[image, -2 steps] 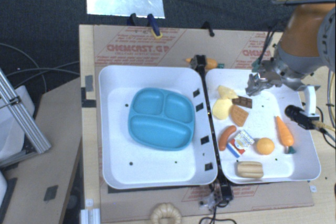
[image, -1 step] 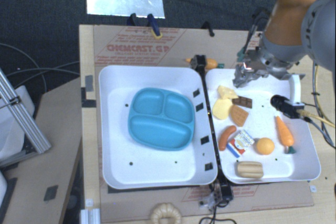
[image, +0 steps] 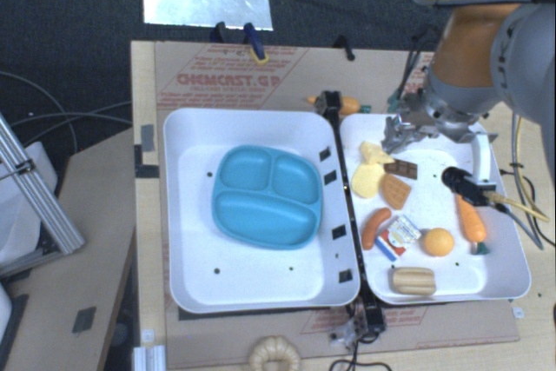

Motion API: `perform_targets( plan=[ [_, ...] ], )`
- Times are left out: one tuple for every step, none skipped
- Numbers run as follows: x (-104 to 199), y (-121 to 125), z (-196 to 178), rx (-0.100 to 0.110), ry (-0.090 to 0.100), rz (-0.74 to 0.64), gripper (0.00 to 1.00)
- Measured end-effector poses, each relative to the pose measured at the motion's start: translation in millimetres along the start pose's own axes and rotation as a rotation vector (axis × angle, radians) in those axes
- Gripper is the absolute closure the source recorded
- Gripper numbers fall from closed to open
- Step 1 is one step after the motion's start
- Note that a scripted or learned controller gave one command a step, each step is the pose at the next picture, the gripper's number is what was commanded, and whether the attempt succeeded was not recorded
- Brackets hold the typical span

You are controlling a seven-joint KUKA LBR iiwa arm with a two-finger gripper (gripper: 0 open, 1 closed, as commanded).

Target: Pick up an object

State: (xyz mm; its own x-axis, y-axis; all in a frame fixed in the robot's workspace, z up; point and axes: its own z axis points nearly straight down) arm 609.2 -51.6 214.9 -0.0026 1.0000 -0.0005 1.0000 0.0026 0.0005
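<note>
Pale yellow banana-shaped toy (image: pixel 373 154) lies just below hand (image: pixel 401 133); finger state unreadable. Best descend straight, avoiding brown wedge (image: pixel 398 189) nearby.

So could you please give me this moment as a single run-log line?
arm: over right bin | gripper: above yellow toy food | nothing seen held | blue tray: left bin

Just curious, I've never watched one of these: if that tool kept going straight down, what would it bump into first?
Probably the pale yellow toy food just under the tool, in the right bin. Depth is hard to judge from this slanted view, so it could miss.
</note>
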Motion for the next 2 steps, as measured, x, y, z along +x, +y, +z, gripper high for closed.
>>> perform_targets(
  plan=[
    [5.5, -0.7, -9.8, -0.002, 0.001, -0.003, 1.0],
    [3.4, 7.6, -16.0, -0.003, 0.001, -0.004, 1.0]
  ],
)
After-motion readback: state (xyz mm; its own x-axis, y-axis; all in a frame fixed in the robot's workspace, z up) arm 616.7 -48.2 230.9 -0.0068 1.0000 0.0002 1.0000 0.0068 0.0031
